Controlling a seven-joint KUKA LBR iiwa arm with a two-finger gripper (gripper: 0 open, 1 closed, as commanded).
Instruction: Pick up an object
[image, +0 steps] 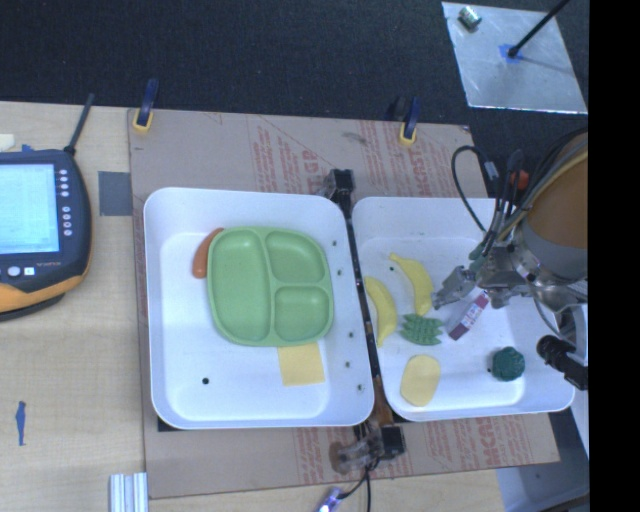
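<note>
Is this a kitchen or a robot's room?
Most likely a robot lab, not a kitchen. A robot arm reaches over two white bins of toy food, like bananas, clamped to a bench, with a control pendant beside them.

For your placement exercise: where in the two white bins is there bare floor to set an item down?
Left white bin: bare strips left of the green divided plastic plate and along the near wall beside the yellow square slice. Right white bin: crowded around two yellow bananas, green leafy piece and claw.
</note>
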